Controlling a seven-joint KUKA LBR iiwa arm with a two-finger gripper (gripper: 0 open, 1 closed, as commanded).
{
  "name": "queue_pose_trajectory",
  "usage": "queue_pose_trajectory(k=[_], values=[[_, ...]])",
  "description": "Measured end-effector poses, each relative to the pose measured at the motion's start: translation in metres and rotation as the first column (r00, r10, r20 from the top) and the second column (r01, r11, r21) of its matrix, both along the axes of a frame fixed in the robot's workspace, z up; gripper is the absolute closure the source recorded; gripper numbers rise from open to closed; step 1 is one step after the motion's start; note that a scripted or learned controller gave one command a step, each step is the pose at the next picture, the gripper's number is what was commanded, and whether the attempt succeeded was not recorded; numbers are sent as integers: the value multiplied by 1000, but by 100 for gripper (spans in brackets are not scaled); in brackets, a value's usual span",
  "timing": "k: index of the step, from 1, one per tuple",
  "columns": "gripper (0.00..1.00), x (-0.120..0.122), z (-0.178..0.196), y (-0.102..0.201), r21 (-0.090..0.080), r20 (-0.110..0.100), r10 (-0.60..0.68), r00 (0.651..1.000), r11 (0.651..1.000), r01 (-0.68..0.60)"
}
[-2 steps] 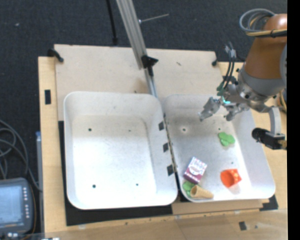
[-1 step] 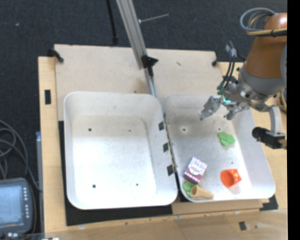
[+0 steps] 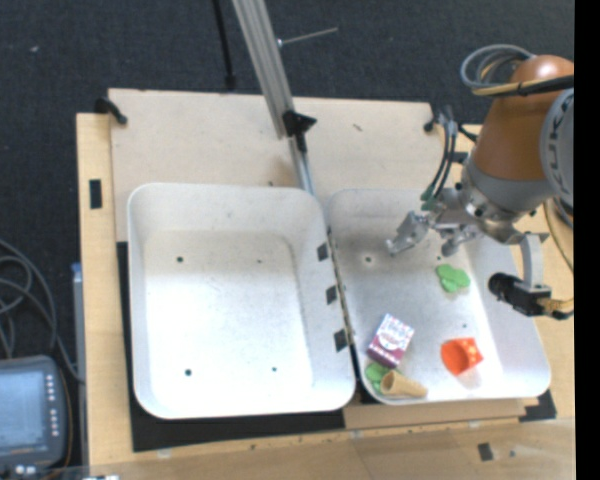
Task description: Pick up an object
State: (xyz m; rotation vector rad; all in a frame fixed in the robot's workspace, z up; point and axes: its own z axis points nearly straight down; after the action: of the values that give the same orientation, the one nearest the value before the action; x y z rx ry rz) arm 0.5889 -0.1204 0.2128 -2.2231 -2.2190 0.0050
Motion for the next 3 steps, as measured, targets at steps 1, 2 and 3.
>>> queue_pose_trajectory(k=[1,2,3], values=[[0,1,-62,-5,0,-2,-1,1000,1000,1],[0,1,-115,-7,0,0,-1,1000,1000,1],[100,3,-101,-7,2,8,-9,1000,1000,9]])
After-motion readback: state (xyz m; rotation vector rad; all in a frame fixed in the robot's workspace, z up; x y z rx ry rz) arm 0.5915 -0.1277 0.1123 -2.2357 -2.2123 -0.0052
